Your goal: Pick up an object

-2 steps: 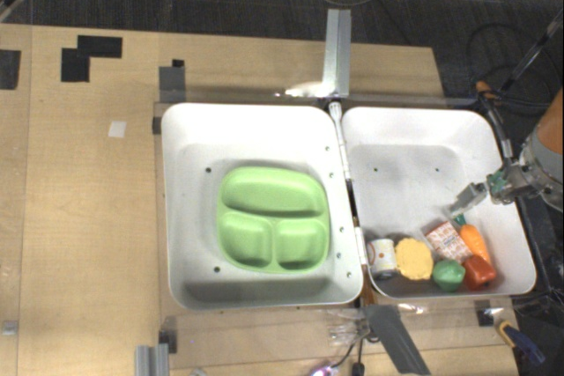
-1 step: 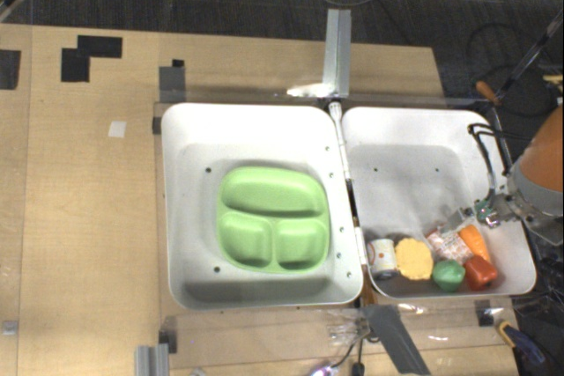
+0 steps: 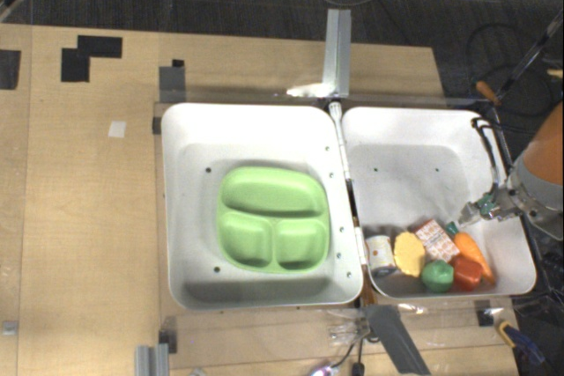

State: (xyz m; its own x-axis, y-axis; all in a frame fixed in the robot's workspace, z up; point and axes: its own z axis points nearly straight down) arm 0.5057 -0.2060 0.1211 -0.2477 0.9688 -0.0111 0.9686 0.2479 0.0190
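The left shallow white plastic bin [image 3: 181,216] bears a light green three-compartment plastic tray [image 3: 271,219]. The right shallow white plastic bin [image 3: 405,145] keeps a cluster in its near corner: an orange plastic carrot [image 3: 471,249], a red-patterned white packet [image 3: 435,239], a yellow round piece [image 3: 408,254], a green ball [image 3: 437,276] and a small white can [image 3: 379,253]. The two-finger gripper [image 3: 476,210] hangs just above the carrot, grasp state unreadable.

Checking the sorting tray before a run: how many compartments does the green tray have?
3. The green plastic divided tray in the left white bin has one long compartment across its far side and two smaller ones side by side on its near side.
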